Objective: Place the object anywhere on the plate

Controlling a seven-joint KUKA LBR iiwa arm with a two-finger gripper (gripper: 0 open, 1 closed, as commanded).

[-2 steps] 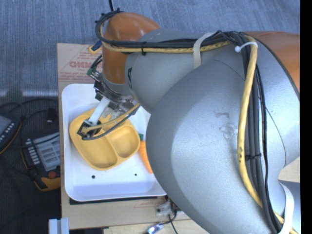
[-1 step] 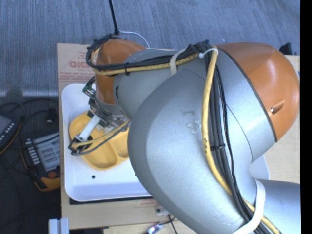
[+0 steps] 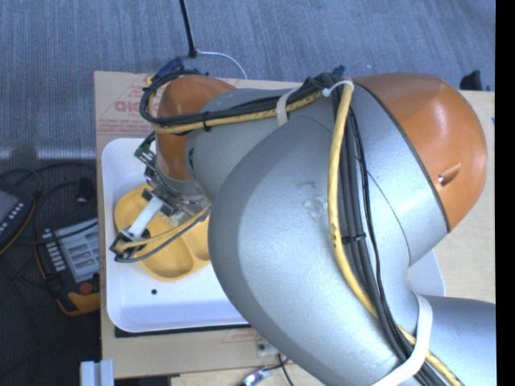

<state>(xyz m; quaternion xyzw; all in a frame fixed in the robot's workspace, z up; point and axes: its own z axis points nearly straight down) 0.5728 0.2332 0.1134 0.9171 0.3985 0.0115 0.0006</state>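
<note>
A yellow plate [image 3: 165, 260] lies in the left white bin [image 3: 173, 312], toward its left and middle. My gripper [image 3: 170, 202] hangs low over the plate's upper part, pointing down and to the left, close to the plate's surface. I cannot tell whether anything is between its jaws, as the wrist and cables cover them. The grey and orange arm [image 3: 338, 215] reaches in from the right and hides the right side of the plate and the bin.
The bin rests on a brown bench top [image 3: 121, 103] whose left edge runs close to the bin wall. A small dark dot [image 3: 154, 291] marks the bin floor below the plate. Off the bench to the left lie a grey keypad device [image 3: 68, 252] and cables.
</note>
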